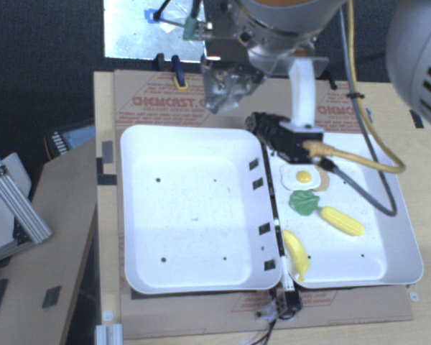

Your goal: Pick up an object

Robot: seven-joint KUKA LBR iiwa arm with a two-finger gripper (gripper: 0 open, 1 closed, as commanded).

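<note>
Several toy foods lie in the right bin (388,264). A fried egg (301,178) rests near the bin's back left. Just in front of it is a green leafy piece (304,203), with a yellow corn cob (342,221) to its right. A yellow banana (296,254) lies along the bin's left wall near the front. My gripper (228,92) hangs high over the cardboard behind the left bin (190,207), well away from all the toys. Nothing is seen in it.
A black bracket with yellow and grey cables (294,144) crosses the back of the right bin. Clamps (178,70) sit on the bench's back edge. Cardboard (165,100) lies under both bins. An aluminium frame (14,200) stands at the left.
</note>
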